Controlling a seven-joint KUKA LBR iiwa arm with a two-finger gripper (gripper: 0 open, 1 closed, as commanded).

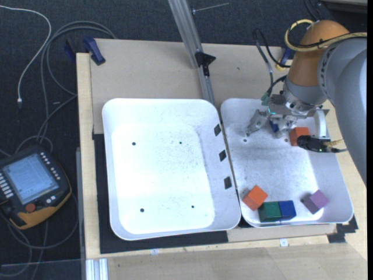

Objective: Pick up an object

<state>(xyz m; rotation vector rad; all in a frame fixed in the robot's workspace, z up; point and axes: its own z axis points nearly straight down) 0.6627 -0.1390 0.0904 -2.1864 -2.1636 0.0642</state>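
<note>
We look down at a slant on a bench (pixel 157 63) with two shallow white bins side by side. The left bin (pixel 116 112) is bare white, speckled with fine dark marks. The right bin (pixel 233 112) holds four small blocks, all gathered along its near edge: an orange block (pixel 254 196), a green block (pixel 270 211) just beside it, a blue block (pixel 287 209) touching the green one, and a purple block (pixel 316 200) set a little apart toward the right.

The grey arm (pixel 344 63), with its orange band (pixel 312 54), reaches in from the right. Its gripper (pixel 262 123) hangs over the far part of the right bin, above bare white floor. We see its two fingers (pixel 254 123) spread apart, with nothing between them.

The blocks all lie well apart from the gripper, toward the near side of the bin. The orange block is the closest to it, sitting nearer to us and roughly in line with the fingers; the purple block is farther off, toward the bin's right near corner.

A silver pole (pixel 186 28) slants down between the bins from the top of the view. On the dark floor at left lies a handheld pendant (pixel 29 182) with cables (pixel 35 45).
</note>
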